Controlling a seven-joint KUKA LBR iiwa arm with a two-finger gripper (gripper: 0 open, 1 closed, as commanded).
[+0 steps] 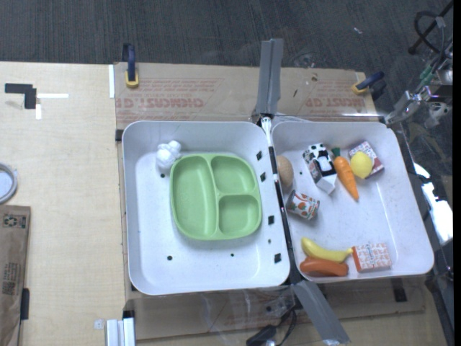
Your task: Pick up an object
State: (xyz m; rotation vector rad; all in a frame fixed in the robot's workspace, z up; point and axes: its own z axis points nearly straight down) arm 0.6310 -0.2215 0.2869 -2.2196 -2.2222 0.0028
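A tapered orange carrot point(346, 176) lies beside a lemon point(361, 165); cannot tell if the end effector point(416, 101) is clenched.

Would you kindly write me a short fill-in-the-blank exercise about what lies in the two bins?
1. The green divided plate lies in the ____ bin as the camera sees it.
2. That plate has ____ compartments.
3. The banana lies right beside the ____ sausage.
4. The carrot touches the ____ lemon.

Missing words: left; three; red; yellow
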